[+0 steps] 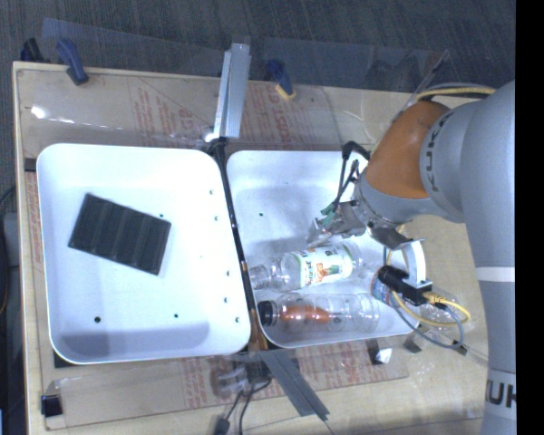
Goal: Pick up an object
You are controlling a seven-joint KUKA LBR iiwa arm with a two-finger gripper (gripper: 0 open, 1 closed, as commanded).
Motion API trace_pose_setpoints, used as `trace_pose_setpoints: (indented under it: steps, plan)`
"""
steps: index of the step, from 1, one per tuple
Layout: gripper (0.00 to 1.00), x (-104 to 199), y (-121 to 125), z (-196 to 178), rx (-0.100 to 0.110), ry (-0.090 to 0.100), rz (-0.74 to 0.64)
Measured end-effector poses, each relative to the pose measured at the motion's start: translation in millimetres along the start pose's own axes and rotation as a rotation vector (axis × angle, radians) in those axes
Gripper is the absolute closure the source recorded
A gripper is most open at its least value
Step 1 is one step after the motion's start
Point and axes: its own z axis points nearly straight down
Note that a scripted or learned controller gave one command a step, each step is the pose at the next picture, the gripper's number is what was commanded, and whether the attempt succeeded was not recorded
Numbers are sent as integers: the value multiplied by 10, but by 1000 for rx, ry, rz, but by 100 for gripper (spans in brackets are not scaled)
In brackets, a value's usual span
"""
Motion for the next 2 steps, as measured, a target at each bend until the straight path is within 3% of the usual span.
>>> trace_pose_setpoints:
  steps: [1, 2]
  plan:
    - [0, 1, 0, 0, 0, 0, 0]
    - [0, 397, -474, 109, 0, 1, -213]
